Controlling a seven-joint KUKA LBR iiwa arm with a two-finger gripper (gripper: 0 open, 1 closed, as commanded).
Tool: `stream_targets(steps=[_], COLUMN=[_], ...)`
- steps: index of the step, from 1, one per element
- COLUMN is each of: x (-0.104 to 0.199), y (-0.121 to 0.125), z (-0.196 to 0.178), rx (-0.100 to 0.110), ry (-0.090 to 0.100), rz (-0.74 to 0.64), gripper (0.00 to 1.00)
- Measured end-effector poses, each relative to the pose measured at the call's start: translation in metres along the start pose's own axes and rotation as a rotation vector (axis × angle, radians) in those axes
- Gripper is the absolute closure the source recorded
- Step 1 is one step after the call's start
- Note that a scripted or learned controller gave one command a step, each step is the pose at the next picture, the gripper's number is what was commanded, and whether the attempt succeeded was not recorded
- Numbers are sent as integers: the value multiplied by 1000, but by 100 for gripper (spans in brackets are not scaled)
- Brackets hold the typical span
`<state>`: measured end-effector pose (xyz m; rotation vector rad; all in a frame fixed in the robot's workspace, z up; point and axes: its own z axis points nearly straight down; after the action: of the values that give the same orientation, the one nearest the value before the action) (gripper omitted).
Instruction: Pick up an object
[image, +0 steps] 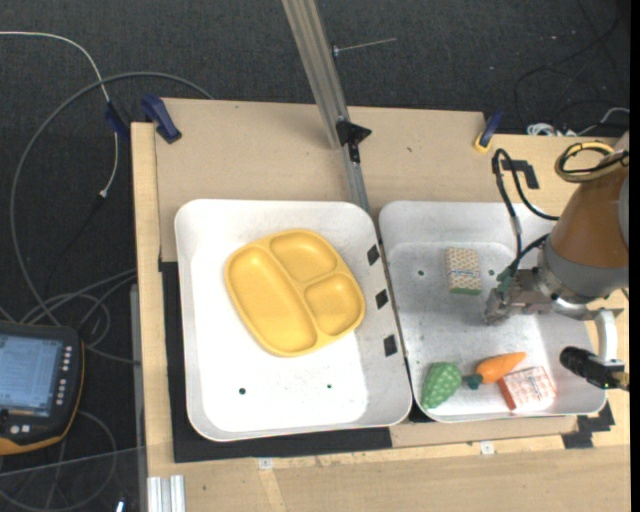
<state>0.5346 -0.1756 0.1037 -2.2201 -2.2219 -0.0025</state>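
Observation:
The right bin (420, 240) holds several small objects. A pale patterned box (463, 270) lies near its middle. Along the front edge lie a green toy vegetable (441, 385), an orange carrot (497, 367) and a red and white packet (527, 388). My gripper (497, 305) hangs low over the bin floor, just right of and below the patterned box and above the carrot. Nothing shows in its grasp.
The left bin (200, 330) carries a yellow divided plate (293, 291). A metal pole (330, 90) slants down to the gap between the bins. Black clips (380, 298) line the wall between the bins. The arm's grey and orange body (590, 235) covers the right bin's far right edge.

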Motion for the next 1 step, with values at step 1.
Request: stream_targets(steps=[1], x=[3], y=[2], z=[-64], rx=[-6], ry=[-4], rz=[-1], gripper=[100])
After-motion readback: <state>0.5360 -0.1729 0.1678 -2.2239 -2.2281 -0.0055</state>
